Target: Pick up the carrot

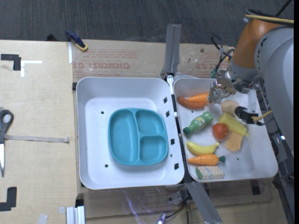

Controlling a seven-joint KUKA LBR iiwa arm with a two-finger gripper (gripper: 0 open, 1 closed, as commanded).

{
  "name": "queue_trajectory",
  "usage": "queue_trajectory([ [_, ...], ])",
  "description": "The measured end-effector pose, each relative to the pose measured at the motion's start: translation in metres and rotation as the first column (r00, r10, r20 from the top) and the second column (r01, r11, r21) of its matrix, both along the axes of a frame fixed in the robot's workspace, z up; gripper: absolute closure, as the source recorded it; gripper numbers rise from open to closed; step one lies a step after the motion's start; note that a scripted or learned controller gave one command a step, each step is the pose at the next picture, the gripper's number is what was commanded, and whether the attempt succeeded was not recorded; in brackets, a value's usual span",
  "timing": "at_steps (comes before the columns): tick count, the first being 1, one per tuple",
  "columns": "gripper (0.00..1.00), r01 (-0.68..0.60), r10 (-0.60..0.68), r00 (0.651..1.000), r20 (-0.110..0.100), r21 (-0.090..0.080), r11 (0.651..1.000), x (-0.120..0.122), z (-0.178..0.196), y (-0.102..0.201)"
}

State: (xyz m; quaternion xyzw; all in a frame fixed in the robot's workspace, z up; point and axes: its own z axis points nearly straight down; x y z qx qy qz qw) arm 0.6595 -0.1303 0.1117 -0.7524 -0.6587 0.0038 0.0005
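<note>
Blue divided plate in the left bin, right bin holding two carrots, one at far left beside the gripper, jaws' state cannot be told, another near the front, green bottle between them

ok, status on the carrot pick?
Gripper low in right bin, at far carrot's tip. Grasp unconfirmed. Second carrot near front, by banana. Bottle close beside far carrot.

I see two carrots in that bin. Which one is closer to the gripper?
The carrot at the bin's far end, right beside the gripper. The other carrot lies near the front, below the banana.
</note>
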Motion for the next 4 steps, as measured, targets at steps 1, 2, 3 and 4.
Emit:
queue_trajectory([
  [1,0.0,-0.004,0.004,1.0,0.018,0.002,1.0,0.004,0.002,0.004],
  [2,1.0,-0.007,0.007,1.0,0.019,0.0,1.0,0.005,0.012,0.004],
  [3,0.0,-0.007,0.007,1.0,0.019,0.0,1.0,0.005,0.012,0.004],
  [4,0.0,0.199,-0.199,0.98,0.023,0.006,0.98,0.005,-0.01,0.019],
])
